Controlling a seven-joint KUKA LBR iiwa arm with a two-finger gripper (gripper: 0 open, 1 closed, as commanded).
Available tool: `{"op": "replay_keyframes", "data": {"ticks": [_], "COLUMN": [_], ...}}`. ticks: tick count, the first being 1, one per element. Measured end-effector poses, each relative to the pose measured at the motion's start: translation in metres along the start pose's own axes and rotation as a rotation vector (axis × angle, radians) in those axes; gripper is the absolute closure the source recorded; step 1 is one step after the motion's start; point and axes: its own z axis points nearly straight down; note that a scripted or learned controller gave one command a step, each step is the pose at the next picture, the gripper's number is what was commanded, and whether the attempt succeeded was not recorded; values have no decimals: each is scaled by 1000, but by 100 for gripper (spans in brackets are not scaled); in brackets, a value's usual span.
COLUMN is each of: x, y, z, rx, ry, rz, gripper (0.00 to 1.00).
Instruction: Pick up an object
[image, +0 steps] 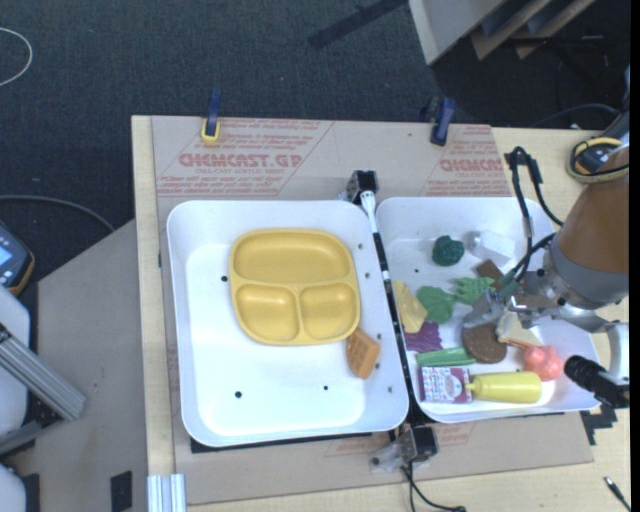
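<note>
The right bin (400, 222) holds a heap of toy food. In it I see a dark green broccoli (448, 250), a green leafy piece (468, 290), a yellow wedge (410, 306), a brown round patty (485, 346), a pink fruit (542, 361), a yellow bottle (508, 387) and a small maroon carton (445, 383). My gripper (506, 303) hangs low over the middle right of this bin. It is just above the patty and beside the leafy piece. The wrist hides what lies under it.
The left bin (200, 330) bears a yellow divided tray (295, 285) with a tan waffle piece (363, 353) by its lower right corner. A black divider (378, 262) runs between the bins. Cables (522, 185) hang at the right bin's far right corner.
</note>
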Motion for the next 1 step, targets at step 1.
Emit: {"op": "replay_keyframes", "data": {"ticks": [1], "x": [7], "y": [-3], "z": [61], "rx": [-1], "ry": [0], "rz": [0], "gripper": [0]}}
